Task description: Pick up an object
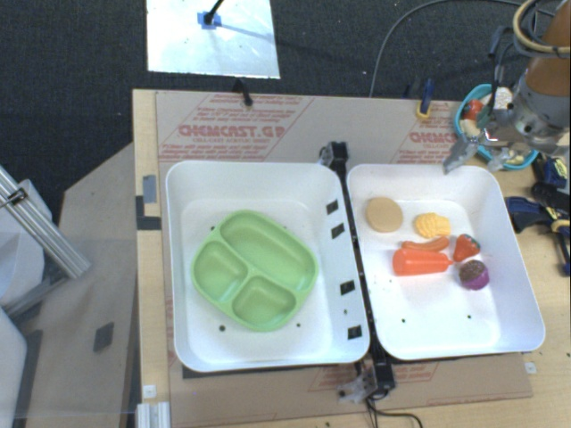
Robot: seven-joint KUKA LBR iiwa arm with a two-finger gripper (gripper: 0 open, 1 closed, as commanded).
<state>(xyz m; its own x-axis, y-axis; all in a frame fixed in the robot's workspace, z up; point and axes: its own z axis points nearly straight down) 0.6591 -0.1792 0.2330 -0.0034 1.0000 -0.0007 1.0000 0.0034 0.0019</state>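
Observation:
The right bin point(513, 328) holds a tan round biscuit point(384, 214), a yellow corn piece point(433, 226), an orange carrot point(421, 261), a small red piece point(466, 247) and a purple piece point(474, 275), all clustered in its far half. My gripper point(483, 157) hangs over the bin's far right rim, above and behind the toys. Its fingers are spread open with nothing between them. The grey arm with its orange band point(546, 77) rises behind it at the top right.
A green divided plate point(254, 270) lies in the left bin point(178, 239). A black hinge strip point(350, 248) runs between the bins. Blue clamps and cables point(540, 194) sit right of the right bin. A white sheet point(212, 25) lies at the far back.

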